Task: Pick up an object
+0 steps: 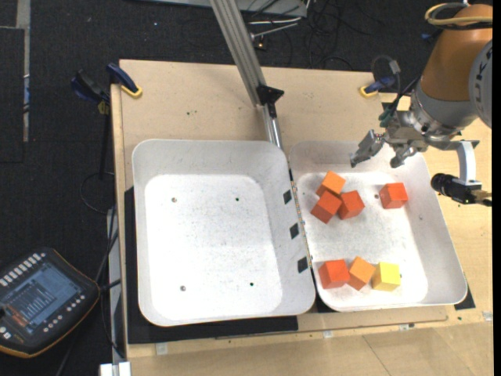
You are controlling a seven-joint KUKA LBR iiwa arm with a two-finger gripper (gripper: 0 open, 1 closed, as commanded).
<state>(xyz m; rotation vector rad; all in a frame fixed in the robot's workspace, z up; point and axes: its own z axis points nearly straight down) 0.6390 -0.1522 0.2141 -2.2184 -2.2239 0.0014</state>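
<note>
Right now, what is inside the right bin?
The right bin holds seven blocks: an upper cluster of three, a lone red one, and a lower row of red, orange and yellow. Anything beneath the cluster is hidden.

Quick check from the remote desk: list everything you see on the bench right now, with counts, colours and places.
Blocks: seven. Three clustered upper left of the right bin, light orange, red-orange, red-orange; one red-orange alone upper right; front row red-orange, light orange, yellow.
Right bin: one, white, holds all blocks.
Left bin: one, white.
Clamps: blue and yellow, bench's back corners.
Teach pendant: one, grey, lower left.
Arm: grey and orange.
Pincer: open, over the right bin's back edge.
</note>
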